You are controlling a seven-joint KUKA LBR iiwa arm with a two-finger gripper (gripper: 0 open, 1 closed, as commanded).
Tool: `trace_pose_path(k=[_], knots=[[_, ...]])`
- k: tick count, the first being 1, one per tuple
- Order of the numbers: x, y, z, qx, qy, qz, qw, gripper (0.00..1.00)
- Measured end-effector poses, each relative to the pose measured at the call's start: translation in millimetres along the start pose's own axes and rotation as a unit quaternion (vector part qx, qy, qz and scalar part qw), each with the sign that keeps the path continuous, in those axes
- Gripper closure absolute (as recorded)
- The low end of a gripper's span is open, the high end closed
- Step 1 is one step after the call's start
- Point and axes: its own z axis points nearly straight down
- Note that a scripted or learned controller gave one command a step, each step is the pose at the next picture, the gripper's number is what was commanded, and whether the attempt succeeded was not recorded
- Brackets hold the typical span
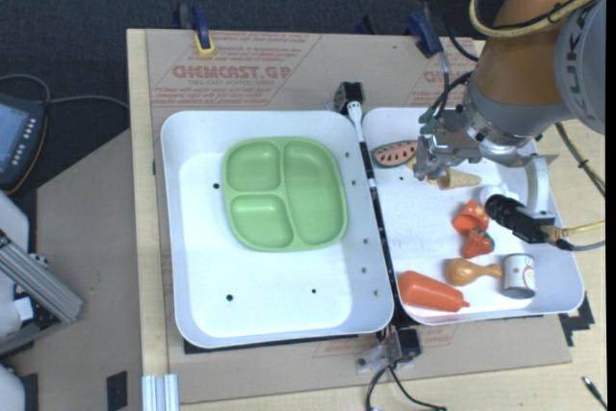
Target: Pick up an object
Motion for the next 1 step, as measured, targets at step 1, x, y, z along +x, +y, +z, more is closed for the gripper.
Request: trace_pose_path(k=[1], knots=[[43.5,-32.4,-7.6,0.000,0.000,0.000,1.0000,1.00]])
